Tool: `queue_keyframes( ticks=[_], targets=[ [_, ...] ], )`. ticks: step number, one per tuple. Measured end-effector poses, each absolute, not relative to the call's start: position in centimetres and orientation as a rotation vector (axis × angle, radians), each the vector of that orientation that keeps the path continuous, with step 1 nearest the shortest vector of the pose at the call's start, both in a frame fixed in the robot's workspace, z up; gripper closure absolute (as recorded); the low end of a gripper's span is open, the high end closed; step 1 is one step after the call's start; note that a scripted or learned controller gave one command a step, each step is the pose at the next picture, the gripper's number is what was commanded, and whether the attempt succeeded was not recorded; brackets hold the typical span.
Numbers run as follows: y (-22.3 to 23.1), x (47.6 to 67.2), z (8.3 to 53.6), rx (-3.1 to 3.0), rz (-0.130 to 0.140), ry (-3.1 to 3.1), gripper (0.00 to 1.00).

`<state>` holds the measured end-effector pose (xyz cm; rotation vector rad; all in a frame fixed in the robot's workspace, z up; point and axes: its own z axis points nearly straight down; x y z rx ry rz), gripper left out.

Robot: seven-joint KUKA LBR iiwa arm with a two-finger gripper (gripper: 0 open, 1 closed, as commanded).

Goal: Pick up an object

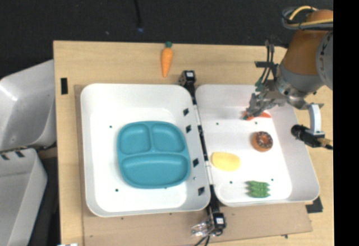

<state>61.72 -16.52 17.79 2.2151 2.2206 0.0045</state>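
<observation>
My gripper point(254, 108) reaches down into the back of the right bin point(224, 102), its tip right at a small red object point(264, 115) that is partly hidden beneath it. I cannot make out whether the red object is gripped. In the same bin lie a round brown object point(262, 140), a yellow object point(225, 161) and a green object point(258, 189).
A blue divided plate point(153, 154) lies in the left bin point(95, 127). An orange carrot point(166, 60) rests on the bench behind the bins. The arm's grey wrist and orange band point(303, 51) come in from the upper right.
</observation>
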Motion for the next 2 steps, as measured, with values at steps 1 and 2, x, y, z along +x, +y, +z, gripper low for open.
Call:
queue_keyframes(
  ticks=[1,2],
  targets=[
    [-16.7,61.8,21.3,2.214,0.004,2.222,1.0],
    [-10.4,62.5,22.0,2.212,0.004,2.228,1.0]
  ],
)
